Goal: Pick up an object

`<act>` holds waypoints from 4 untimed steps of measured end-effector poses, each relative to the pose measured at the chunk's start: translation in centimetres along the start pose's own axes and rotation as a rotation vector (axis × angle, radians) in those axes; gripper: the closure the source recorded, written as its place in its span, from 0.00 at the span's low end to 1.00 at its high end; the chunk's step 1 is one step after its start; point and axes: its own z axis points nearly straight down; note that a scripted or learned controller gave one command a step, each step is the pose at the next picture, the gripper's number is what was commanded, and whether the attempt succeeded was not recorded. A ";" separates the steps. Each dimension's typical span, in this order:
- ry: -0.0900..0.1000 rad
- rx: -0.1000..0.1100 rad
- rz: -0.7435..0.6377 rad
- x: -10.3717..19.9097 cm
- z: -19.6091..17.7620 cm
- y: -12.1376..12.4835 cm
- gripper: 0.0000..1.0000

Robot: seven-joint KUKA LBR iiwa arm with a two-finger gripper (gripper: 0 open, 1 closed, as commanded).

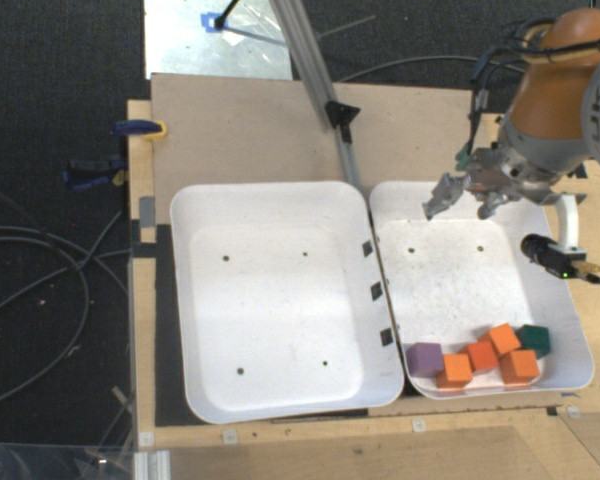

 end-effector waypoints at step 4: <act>-0.003 -0.003 0.001 -7.0 -6.3 6.4 0.00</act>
